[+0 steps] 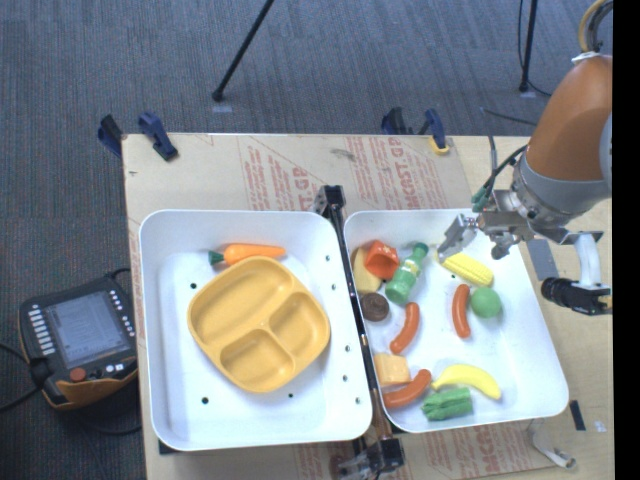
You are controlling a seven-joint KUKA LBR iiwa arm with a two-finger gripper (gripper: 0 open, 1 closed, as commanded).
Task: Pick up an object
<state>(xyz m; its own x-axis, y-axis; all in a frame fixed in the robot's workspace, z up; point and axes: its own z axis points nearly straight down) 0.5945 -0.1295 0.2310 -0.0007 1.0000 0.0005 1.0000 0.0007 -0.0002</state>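
Green toy vegetable and banana lie at the right bin's near edge. Approach step: the tool, fingers spread and empty, hovers at that bin's far right corner, just above a yellow corn cob. Next move, by judgement: descend squarely over one item, then close.
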